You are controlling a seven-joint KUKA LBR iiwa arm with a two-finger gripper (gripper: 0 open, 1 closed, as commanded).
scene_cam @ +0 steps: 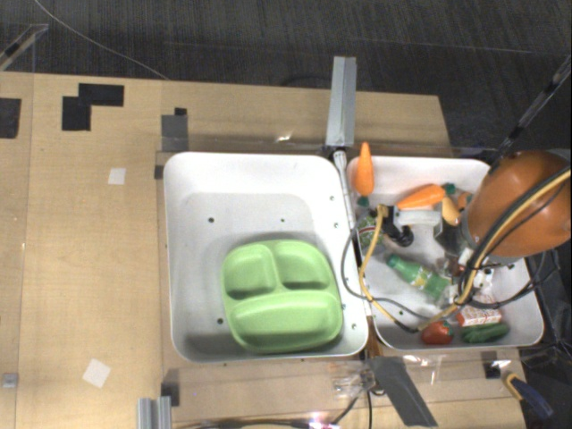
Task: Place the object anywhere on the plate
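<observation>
From the camera above the bench (80,266), two white bins sit side by side. The left bin (192,195) holds a green divided plate (281,298), lying toward the bin's near right corner, its large compartment toward the near edge and two smaller compartments behind. Bare white floor lies around the plate to the left and behind it; its right rim comes close to the wall between the bins.

The right bin (527,315) is crowded. An orange carrot (364,170) stands against the far left corner, long axis running roughly front to back with the tip pointing away. A second orange piece (420,196) lies nearly crosswise just right of it. A green bottle (418,273) lies slanted in the middle, neck toward the upper left. A red tomato-like item (436,332) and a dark green vegetable (485,332) rest near the front wall, with a small boxed item (481,316) just behind them.

The arm's orange band (518,204) hangs over the right bin, cables trailing. The gripper (465,271) reaches down beside the bottle; whether it is released or clenched cannot be told, and which object it addresses is unclear.
</observation>
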